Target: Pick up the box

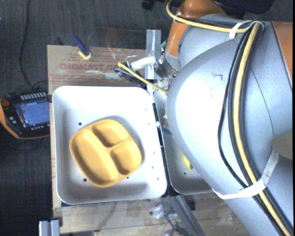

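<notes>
Camera view: the grey arm (221,112) covers most of the right bin (179,181), where a small yellow sliver (187,163) peeks out at the arm's edge, centre-right; whether this is the box cannot be told. Gripper (142,68) at upper centre: opening cannot be told. The left bin (64,132) holds a yellow divided tray (105,151).

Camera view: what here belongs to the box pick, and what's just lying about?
Job:
- arm, reaching over the right bin
- a yellow item partly hidden in that bin; can't tell if it's the box

Lying about:
- yellow divided tray in the left bin
- teach pendant
- blue clamp
</notes>
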Robot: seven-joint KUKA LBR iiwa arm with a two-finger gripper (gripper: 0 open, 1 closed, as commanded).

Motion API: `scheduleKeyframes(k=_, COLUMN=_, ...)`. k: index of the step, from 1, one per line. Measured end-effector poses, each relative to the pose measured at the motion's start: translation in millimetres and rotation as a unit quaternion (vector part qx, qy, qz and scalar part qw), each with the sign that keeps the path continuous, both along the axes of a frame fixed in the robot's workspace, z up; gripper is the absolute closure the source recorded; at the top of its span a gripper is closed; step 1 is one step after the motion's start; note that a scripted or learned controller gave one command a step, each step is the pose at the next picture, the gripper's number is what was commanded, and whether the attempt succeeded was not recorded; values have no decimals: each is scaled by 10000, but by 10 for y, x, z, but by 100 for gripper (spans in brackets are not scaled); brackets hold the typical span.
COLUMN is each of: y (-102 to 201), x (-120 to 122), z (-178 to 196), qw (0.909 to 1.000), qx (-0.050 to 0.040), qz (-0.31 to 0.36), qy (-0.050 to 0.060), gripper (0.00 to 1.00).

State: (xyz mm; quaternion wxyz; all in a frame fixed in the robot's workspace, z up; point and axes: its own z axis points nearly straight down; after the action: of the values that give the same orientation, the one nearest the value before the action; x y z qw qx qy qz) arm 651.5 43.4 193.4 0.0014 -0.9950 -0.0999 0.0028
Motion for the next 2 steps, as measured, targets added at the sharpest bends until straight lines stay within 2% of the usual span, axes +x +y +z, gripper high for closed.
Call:
scheduleKeyframes(k=1, y=2, x=-8, z=73, qw=10000, qx=13, qz=-2, qy=28, gripper=100)
scheduleKeyframes(k=2, y=694, x=-403, z=-343, qw=9999, qx=-11, qz=144, qy=8, gripper=100)
